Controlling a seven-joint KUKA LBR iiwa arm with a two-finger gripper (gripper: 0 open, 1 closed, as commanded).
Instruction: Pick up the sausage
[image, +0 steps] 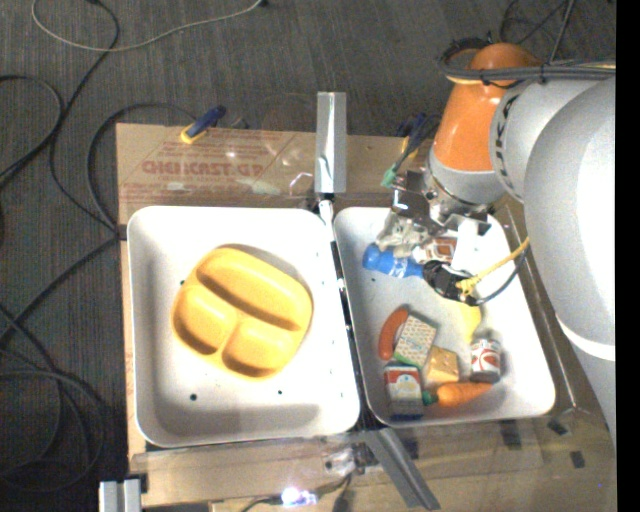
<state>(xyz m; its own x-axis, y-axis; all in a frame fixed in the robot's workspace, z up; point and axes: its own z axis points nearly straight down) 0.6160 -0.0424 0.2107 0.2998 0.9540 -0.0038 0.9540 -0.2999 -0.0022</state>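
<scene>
Sausage (392, 333) in right bin (530, 400) — upper left of toy clutter, leaning on cracker-like square (414, 340). Likely light, stiff plastic, smooth, prone to roll; best pinched across mid-length. Lower end tucked by square. Gripper (415, 235) above blue item (385, 260), near bin's back — cannot tell grip state, tangled w/ cables.
</scene>
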